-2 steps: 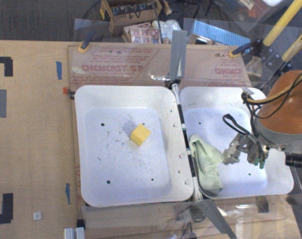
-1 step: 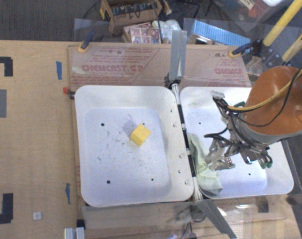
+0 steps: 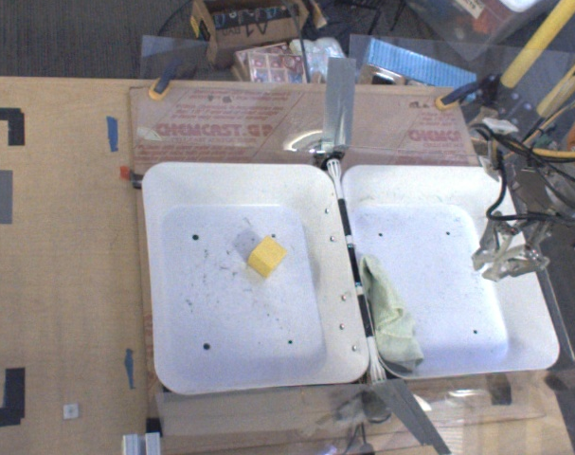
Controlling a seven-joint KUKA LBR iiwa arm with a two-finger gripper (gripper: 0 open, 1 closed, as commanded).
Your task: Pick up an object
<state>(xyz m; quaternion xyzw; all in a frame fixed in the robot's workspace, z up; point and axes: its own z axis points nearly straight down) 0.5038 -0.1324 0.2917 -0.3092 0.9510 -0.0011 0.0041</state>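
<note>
Two candidates: cloth lies below-left of the gripper, cube far left. Gripper carries nothing; finger state I can't tell. Risk: cloth hugs the bin wall, pinch may slip.

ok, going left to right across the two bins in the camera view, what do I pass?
Yellow block in the left bin → green cloth at the right bin's left edge → gripper.
</note>
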